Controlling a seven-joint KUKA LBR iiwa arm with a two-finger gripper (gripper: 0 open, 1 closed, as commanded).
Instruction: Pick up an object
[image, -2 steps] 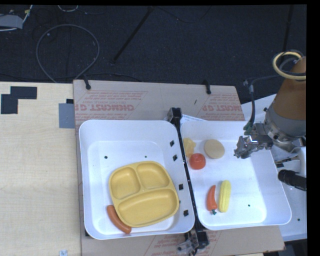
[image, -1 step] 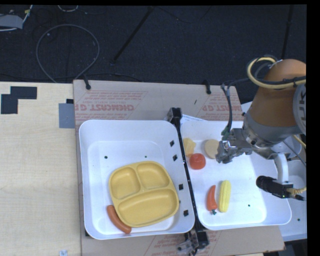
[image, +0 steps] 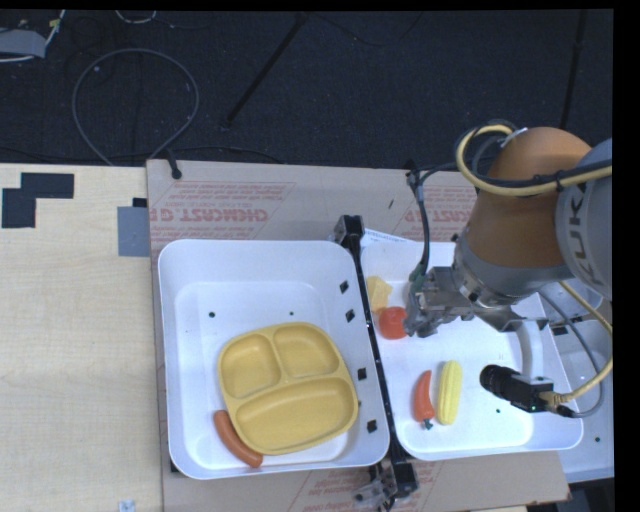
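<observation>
View-left shallow white bin (image: 190, 270) held yellow divided plastic plate (image: 288, 387). Grey gripper (image: 428, 308) hung over view-right white bin (image: 560, 435); open or closed, could not tell. Yellow corn cob (image: 449, 391) lay apart, nearer camera. Small red round piece (image: 392, 322) sat just beside gripper, view-left.

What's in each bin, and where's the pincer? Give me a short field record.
left bin: yellow divided plate; orange sausage at the plate's lower-left edge
right bin: pale yellow piece; red piece; orange-red stick side by side with corn cob
pincer: low over the right bin, next to the red piece
grasp: cannot tell
</observation>
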